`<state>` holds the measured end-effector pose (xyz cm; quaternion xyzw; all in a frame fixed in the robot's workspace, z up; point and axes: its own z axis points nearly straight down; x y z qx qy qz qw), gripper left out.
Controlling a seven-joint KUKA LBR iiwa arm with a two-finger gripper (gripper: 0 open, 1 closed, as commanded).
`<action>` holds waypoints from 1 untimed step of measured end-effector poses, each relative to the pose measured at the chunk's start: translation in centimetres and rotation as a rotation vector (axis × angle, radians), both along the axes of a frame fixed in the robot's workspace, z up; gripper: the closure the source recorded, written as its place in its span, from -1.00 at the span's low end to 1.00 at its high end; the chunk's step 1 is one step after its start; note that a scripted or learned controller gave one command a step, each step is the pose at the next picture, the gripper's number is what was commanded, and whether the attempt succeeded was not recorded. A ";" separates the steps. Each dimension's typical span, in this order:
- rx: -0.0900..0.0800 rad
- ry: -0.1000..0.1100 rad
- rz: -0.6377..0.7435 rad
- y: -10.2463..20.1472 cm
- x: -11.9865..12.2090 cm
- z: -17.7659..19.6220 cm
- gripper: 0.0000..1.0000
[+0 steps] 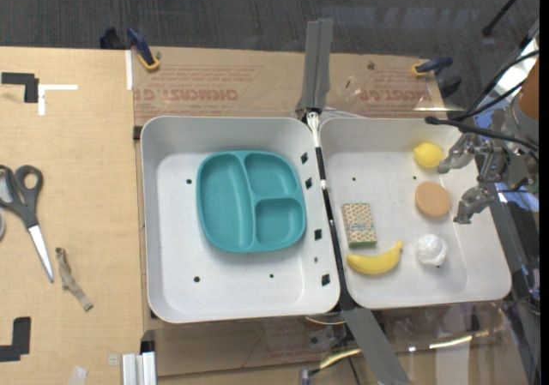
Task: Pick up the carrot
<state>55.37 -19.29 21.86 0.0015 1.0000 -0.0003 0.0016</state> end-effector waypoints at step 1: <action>0.000 -0.001 -0.272 -2.9 -3.1 -7.4 -1.00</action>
